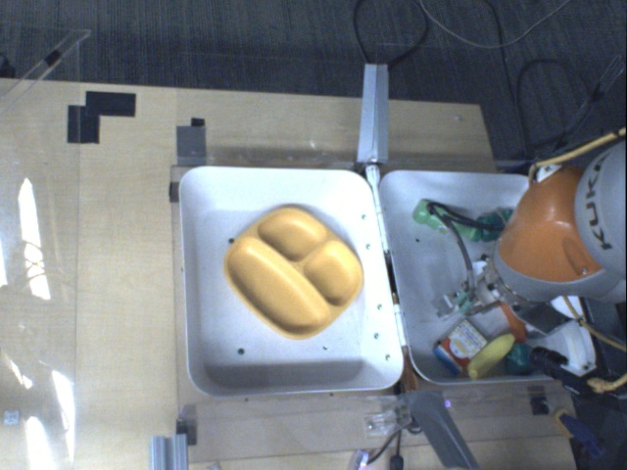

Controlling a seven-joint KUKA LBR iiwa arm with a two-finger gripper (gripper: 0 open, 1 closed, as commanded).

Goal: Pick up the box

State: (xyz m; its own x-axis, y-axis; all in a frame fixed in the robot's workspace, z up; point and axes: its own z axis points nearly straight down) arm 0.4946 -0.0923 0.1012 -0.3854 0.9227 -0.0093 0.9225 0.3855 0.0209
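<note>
From above: the arm (563,233) hangs over the right bin (421,360), orange band hiding most of the wrist. The gripper (468,297) sits low among the clutter, and how it stands I cannot tell, nor whether it has anything. The box (464,342) (small, printed, white and red) lies near the bin's front edge, touching a yellow piece (492,354). It looks light and stiff, likely card; its flat sides invite a pinch, though neighbours crowd it. The left bin (206,360) carries a big yellow bun shape (294,270).
</note>
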